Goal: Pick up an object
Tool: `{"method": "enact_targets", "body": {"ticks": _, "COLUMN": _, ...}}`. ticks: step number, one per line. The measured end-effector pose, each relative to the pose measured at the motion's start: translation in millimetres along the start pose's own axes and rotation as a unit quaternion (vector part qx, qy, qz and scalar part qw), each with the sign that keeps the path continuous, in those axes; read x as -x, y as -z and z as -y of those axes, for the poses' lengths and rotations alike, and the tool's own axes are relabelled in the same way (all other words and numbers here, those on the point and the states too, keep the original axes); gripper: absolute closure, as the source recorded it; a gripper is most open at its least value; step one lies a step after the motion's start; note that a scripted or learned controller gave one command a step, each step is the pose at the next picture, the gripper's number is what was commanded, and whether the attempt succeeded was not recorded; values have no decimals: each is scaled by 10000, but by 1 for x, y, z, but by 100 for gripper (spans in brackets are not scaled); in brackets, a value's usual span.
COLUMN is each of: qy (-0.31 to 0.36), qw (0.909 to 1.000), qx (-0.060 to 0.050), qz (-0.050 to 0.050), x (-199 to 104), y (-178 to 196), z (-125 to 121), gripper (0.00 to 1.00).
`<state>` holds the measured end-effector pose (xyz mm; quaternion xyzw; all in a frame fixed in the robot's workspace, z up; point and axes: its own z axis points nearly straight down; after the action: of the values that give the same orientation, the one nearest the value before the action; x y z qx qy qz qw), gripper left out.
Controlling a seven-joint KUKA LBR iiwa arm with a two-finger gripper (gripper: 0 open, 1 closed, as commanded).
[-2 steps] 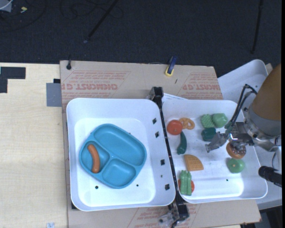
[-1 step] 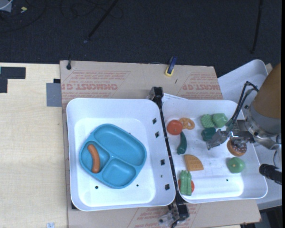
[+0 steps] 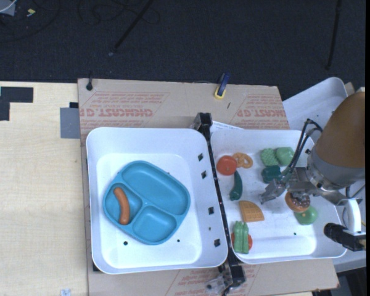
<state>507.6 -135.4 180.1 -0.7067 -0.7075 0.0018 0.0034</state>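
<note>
My gripper (image 3: 273,192) hangs low over the middle of the right bin (image 3: 277,246), with the arm coming in from the right. It sits just below a dark teal toy (image 3: 271,172) and just left of a brown ring-shaped toy (image 3: 296,201). Around it lie a red tomato (image 3: 227,164), a pretzel (image 3: 243,160), a dark green pepper (image 3: 236,187), two light green pieces (image 3: 277,156), an orange cracker (image 3: 251,211), a green and red toy (image 3: 240,237) and a green fruit (image 3: 307,215). Nothing shows held in the gripper.
The left bin (image 3: 105,147) holds a blue divided plate (image 3: 163,193) with an orange sausage (image 3: 122,204) in its left compartment. A black divider (image 3: 214,190) separates the bins. A yellow and blue clip (image 3: 221,86) sits on the cardboard behind.
</note>
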Motion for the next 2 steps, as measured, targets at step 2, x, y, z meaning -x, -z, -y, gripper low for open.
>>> {"method": "enact_targets", "body": {"ticks": 2, "qy": -3, "qw": 10000, "qx": 46, "qz": -13, "x": 2, "y": -90, "z": -3, "gripper": 0}}
